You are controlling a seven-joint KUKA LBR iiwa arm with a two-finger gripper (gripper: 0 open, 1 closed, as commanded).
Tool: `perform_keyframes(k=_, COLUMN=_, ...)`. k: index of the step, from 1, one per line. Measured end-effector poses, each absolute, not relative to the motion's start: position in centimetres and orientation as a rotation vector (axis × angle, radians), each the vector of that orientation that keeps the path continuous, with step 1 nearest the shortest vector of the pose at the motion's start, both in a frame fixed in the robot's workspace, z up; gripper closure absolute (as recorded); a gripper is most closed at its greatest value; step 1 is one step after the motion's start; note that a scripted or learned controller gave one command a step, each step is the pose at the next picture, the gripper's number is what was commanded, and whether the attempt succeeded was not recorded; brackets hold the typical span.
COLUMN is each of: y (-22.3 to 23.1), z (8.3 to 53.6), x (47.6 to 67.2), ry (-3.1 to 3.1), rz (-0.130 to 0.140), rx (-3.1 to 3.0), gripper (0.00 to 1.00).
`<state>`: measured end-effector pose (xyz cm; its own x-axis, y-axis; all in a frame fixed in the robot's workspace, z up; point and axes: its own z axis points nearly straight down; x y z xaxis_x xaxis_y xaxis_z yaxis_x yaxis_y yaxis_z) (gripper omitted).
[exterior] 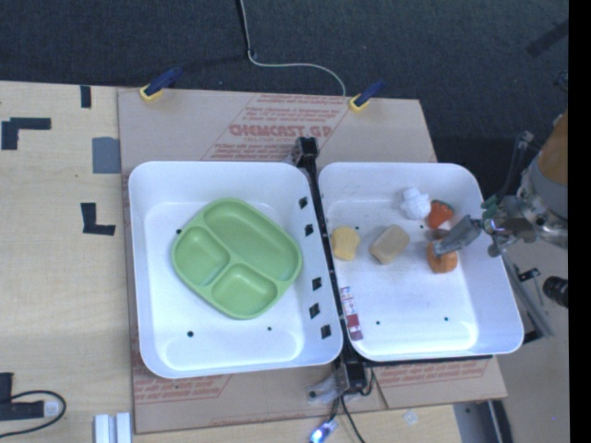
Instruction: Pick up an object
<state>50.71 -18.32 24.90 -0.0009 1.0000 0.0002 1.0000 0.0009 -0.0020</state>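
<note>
An orange object [443,260] is lying in the right bin [416,335], just beside the gripper [454,239]; whether it is being held cannot be told. A green tray [236,257] is resting in the left bin [152,247].

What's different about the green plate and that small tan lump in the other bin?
The green plate is much bigger than the tan lump. The plate is flat with three compartments; the lump is a solid, rounded block. The plate lies by itself in the left bin, while the lump lies in the right bin among other small items, with a yellow piece beside it. Both rest on a white bin floor.
</note>
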Motion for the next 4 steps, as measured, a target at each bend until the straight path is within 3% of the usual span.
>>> perform_keyframes(k=1, y=-11.9, z=11.1, x=49.1, ry=-2.216, rz=0.008, rx=-2.206, gripper=0.00)
perform_keyframes(k=2, y=-3.7, z=18.8, x=48.4, ry=-2.232, rz=-0.007, rx=-2.210, gripper=0.00)
perform_keyframes(k=3, y=-4.2, z=19.3, x=48.3, ry=-2.221, rz=0.004, rx=-2.216, gripper=1.00)
perform_keyframes(k=4, y=3.7, z=29.7, x=48.5, ry=-2.237, rz=-0.014, rx=-2.210, gripper=1.00)
